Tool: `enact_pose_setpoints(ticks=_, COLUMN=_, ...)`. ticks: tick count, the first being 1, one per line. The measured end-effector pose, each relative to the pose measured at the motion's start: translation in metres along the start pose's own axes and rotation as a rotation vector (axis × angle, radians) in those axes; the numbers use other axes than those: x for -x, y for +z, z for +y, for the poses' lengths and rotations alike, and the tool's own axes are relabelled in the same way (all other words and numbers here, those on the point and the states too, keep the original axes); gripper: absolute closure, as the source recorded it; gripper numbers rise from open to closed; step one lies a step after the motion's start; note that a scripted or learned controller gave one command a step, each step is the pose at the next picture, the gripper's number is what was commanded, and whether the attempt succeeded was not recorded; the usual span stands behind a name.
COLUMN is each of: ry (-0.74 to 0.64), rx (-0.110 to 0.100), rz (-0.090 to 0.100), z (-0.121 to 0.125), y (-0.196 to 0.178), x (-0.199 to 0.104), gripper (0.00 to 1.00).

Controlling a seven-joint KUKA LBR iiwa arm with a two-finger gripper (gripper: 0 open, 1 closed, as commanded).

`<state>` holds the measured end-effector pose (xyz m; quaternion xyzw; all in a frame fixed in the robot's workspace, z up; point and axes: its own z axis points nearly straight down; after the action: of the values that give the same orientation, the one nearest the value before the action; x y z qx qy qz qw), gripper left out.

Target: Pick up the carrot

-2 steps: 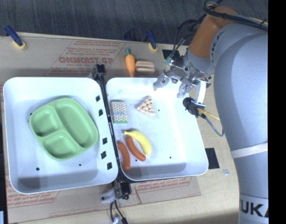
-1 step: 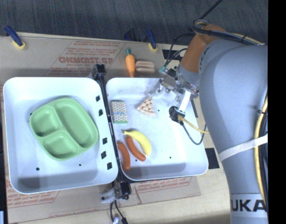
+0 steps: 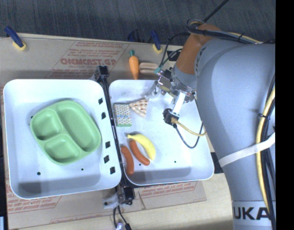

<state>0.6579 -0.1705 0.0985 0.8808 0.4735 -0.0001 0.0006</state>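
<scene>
The carrot (image 3: 133, 66), orange with a green top, lies on the cardboard just beyond the far rim of the right bin (image 3: 185, 169), with its green end pointing away. My gripper (image 3: 158, 84) hangs over the far part of the right bin, a short way right of the carrot and nearer than it. It is apart from the carrot. The wrist and its cables hide the gripper's tip.
A beige stick-like piece (image 3: 147, 68) lies right beside the carrot. The right bin holds a tan cone-shaped item (image 3: 139, 107), a checked packet (image 3: 122, 114), a banana (image 3: 144, 145) and two sausages (image 3: 140, 153). A green divided plate (image 3: 65, 131) sits in the left bin (image 3: 12, 143).
</scene>
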Motion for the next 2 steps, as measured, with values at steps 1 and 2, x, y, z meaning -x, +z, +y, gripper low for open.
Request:
enact_pose_setpoints(ticks=1, ry=-0.007, rx=-0.003, rz=0.001, z=0.0, y=-0.01, x=-0.001, gripper=1.0)
enact_pose_setpoints(ticks=2, ry=-0.029, rx=-0.002, rz=0.001, z=-0.007, y=-0.14, x=0.006, gripper=1.0)
